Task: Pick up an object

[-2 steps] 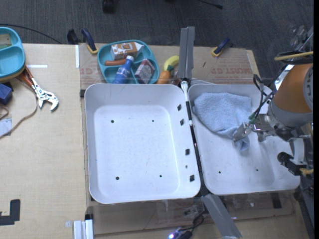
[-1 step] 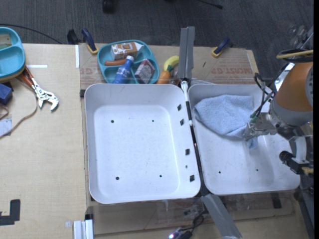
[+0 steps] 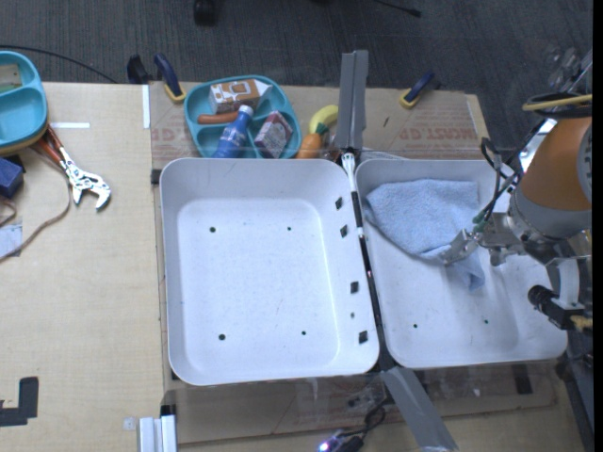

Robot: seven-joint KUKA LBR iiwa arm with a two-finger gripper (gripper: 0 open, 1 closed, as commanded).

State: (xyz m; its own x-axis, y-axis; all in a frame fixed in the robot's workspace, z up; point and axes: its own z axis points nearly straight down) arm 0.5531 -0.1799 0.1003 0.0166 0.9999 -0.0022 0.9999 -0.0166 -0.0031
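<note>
A light blue towel [image 3: 419, 210] lies crumpled in the back left part of the right bin [image 3: 452, 347]. My gripper [image 3: 464, 250] reaches in from the right and sits low at the towel's front right corner. Its fingers look shut on a bunched fold of the cloth, and a small flap of towel hangs just below them. The arm's orange band [image 3: 558, 168] shows above the wrist at the right edge.
The left bin [image 3: 254, 281] stands beside the right one, with a grey post [image 3: 353, 92] at the back between them. Behind the bins are a teal tray [image 3: 240, 111] of small items and a banana [image 3: 323, 119]. A wrench [image 3: 85, 186] lies far left.
</note>
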